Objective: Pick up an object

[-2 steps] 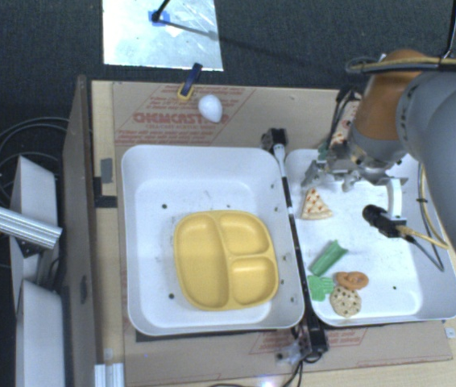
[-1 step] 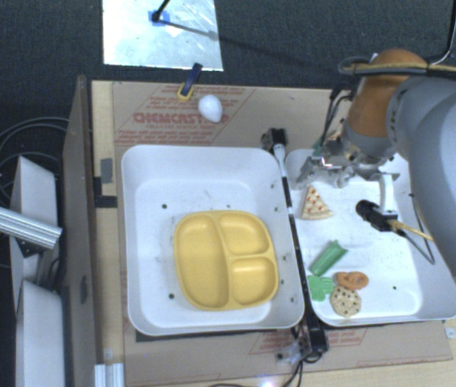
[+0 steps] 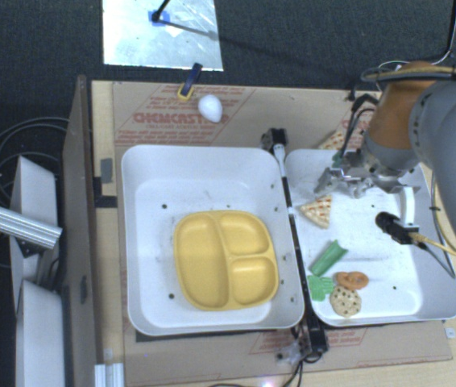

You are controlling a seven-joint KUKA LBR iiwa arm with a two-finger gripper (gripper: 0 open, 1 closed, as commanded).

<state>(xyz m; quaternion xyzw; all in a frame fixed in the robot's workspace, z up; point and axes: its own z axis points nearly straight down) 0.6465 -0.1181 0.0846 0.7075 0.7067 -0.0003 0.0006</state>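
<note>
Hovered low in the right bin (image 3: 433, 301), end effector (image 3: 334, 181) poised over food; finger state impossible to tell. Just below it, a pizza slice (image 3: 317, 211), likely the target. Farther below: green piece (image 3: 326, 258), pretzel (image 3: 351, 280), cookie (image 3: 345, 301). Left bin (image 3: 143, 184): a yellow divided plate (image 3: 225, 258).
</note>
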